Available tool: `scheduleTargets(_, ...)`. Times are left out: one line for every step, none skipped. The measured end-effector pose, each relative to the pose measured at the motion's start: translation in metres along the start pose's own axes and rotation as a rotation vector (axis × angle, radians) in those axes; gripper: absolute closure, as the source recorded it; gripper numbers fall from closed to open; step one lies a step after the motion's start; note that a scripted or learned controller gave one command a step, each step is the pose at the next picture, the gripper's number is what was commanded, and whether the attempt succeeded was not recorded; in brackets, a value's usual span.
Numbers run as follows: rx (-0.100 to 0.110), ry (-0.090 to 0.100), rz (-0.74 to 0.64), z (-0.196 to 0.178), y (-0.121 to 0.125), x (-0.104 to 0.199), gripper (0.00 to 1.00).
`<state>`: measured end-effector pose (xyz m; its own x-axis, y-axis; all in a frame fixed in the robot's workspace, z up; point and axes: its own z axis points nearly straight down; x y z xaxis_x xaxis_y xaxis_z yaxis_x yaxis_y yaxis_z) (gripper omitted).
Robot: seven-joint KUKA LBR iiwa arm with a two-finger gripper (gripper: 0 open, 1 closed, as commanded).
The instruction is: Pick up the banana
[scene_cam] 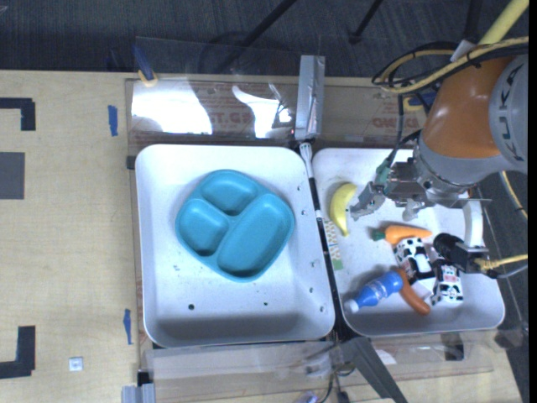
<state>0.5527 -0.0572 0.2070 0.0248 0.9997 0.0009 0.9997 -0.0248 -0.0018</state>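
The banana [340,207] lies against the right bin's [491,313] left wall, near the divider. My pincer [364,205] hovers just beside it, holding nothing; I cannot tell its spread. I judge the wall may block one side, and the carrot [404,233] sits near.

Left of your gripper [367,204] lay the banana [340,206], hard against the bin wall [317,217]. Below the jaws, carrot [404,233], cow toy [413,253] and bottle [377,291] crowded the floor.
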Motion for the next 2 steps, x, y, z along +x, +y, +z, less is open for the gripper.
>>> scheduleTargets(-0.004,-0.002,-0.001,0.016,0.027,0.004,0.00)
scheduleTargets(-0.005,-0.003,-0.104,0.022,0.047,0.001,0.00)
